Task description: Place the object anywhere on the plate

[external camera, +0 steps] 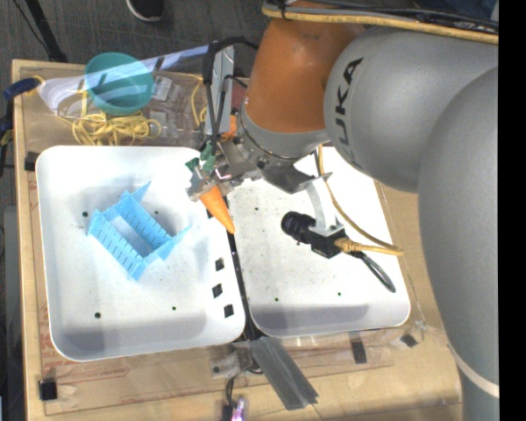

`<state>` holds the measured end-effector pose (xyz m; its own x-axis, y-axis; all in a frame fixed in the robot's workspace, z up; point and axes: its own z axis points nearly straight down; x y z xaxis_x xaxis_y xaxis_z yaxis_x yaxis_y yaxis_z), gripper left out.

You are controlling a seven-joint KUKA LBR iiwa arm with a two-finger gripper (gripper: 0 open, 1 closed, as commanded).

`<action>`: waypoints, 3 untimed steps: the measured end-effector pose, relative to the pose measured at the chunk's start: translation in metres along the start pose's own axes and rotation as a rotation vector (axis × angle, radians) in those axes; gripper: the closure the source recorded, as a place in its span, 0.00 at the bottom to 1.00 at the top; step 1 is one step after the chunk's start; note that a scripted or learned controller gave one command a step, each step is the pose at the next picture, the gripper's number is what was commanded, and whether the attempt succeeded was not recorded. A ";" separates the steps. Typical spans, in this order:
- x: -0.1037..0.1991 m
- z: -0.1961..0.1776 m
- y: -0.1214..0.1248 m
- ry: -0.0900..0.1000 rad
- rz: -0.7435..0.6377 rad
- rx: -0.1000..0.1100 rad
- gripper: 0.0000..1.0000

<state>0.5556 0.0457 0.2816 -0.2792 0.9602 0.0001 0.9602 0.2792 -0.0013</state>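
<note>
My gripper (207,181) hangs over the ridge between the two white bins, near their far end. It is shut on a small orange, carrot-shaped object (218,207), whose pointed end sticks down and to the right over the divide. A light blue ribbed, rack-like piece (131,232) lies in the middle of the left bin (79,323), well to the left of the gripper. The grey arm with its orange band (289,68) covers the far part of the right bin (333,314).
A black cylinder with a yellow cable (314,234) hangs over the right bin. Behind the left bin sit a teal bowl (119,82), yellow string (105,128) and clear plastic wrap. Small black clips (219,279) line the divide.
</note>
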 end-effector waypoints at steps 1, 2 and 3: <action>0.001 -0.010 0.001 0.000 -0.007 0.002 1.00; 0.001 -0.019 0.001 0.000 -0.014 0.005 1.00; 0.001 -0.029 0.001 0.000 -0.020 0.008 1.00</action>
<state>0.5566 0.0473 0.3104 -0.2988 0.9543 0.0001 0.9543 0.2988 -0.0094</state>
